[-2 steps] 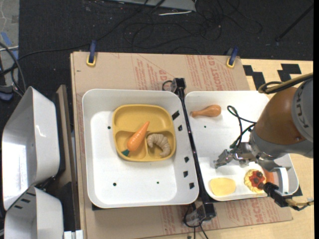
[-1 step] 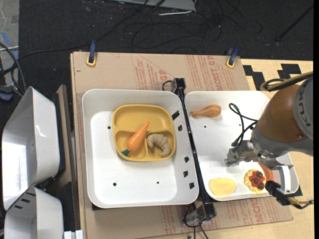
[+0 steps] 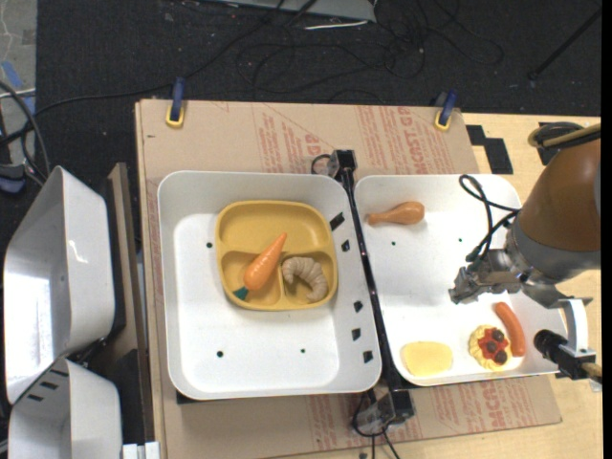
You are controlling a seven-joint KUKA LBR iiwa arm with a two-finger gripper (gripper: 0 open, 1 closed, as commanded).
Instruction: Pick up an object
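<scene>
In the right bin point(image 3: 421, 256) lie a chicken drumstick point(image 3: 397, 215) at the back, a pale yellow disc point(image 3: 426, 357) at the front, a small pizza-like piece point(image 3: 491, 346) and a red sausage point(image 3: 511, 327) at the front right. My gripper point(image 3: 475, 283) hangs low over the bin's right part, just left of and above the sausage, nothing seen in it. The left bin point(image 3: 191, 352) bears a yellow divided plate point(image 3: 249, 220) with a carrot point(image 3: 265, 262) and a shrimp point(image 3: 307, 275).
The arm's orange band point(image 3: 569, 199) reaches in from the right edge. A black cable point(image 3: 488, 208) loops above the right bin. Clamps point(image 3: 175, 115) hold the cardboard at the back. White bins point(image 3: 57, 266) stand off the bench at left.
</scene>
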